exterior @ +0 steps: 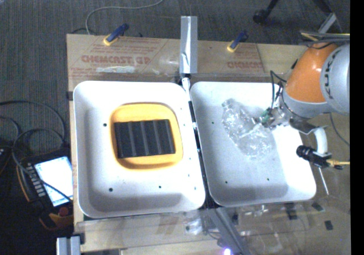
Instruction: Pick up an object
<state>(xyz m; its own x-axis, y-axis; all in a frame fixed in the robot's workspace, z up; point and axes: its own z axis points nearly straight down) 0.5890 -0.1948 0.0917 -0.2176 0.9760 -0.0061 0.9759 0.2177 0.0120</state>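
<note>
A crumpled clear plastic bag is seen lying in the right bin, toward its back half. The gripper is held at the bag's right edge; whether it is spread or pressed together cannot be told. In the left bin a yellow tray with dark slots is placed. "CHEMCAST GP" is printed on the board behind the bins.

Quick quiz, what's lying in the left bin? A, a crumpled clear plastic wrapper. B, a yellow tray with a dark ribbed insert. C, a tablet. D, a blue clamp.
B: the yellow tray with its dark ribbed centre lies in the left bin; the clear wrapper lies in the right bin.
</note>
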